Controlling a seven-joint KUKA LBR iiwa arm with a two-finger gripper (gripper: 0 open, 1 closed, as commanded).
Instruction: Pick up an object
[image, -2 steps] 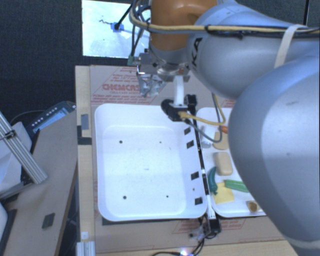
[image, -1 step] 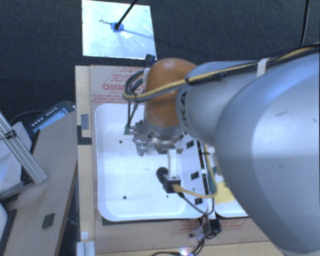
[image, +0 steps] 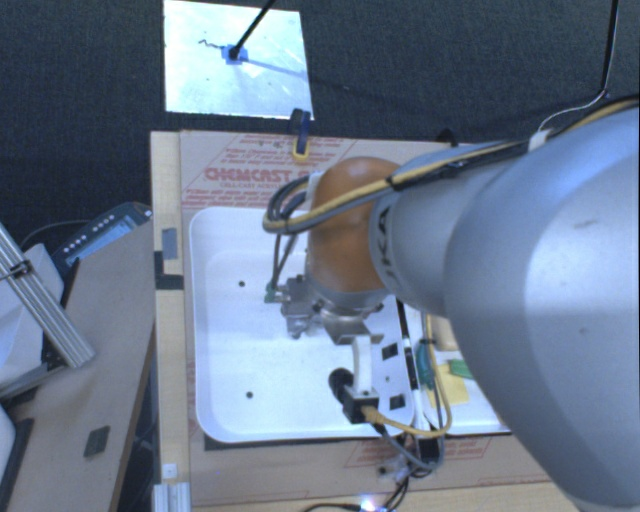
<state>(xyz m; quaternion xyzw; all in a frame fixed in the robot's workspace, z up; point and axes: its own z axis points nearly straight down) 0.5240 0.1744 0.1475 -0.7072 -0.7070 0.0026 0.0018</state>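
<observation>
Your gripper (image: 300, 318) hangs over the left bin (image: 200, 300) (can't tell if it's open or closed from up here). The grabbable stuff, a yellow piece (image: 457, 370) and a green piece (image: 427, 362), sits to its right in the right bin (image: 480, 430), half tucked under the arm (image: 540, 280).

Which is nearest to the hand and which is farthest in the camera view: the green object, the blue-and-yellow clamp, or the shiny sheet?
From the hand:
1. green object, at the view's right.
2. blue-and-yellow clamp, on the board's far edge.
3. shiny sheet, at the view's top.
</observation>
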